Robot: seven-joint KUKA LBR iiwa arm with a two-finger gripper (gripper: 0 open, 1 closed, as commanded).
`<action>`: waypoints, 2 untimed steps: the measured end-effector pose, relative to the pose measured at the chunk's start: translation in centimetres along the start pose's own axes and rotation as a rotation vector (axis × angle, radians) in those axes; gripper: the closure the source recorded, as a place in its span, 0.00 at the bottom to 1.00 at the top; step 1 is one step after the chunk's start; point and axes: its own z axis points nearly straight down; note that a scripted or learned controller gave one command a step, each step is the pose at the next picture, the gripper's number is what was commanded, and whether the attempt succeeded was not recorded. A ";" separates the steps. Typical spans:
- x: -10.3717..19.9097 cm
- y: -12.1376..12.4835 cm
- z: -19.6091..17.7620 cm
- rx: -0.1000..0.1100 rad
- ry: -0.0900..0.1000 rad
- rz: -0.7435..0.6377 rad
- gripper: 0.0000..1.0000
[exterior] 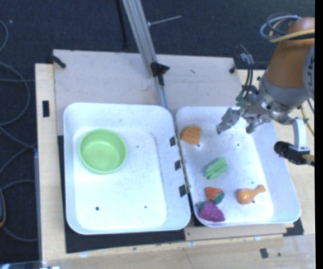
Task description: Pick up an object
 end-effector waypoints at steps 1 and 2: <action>0.0 0.0 0.0 0.000 0.001 0.000 0.00; 0.1 0.1 6.3 0.006 -0.002 0.004 0.00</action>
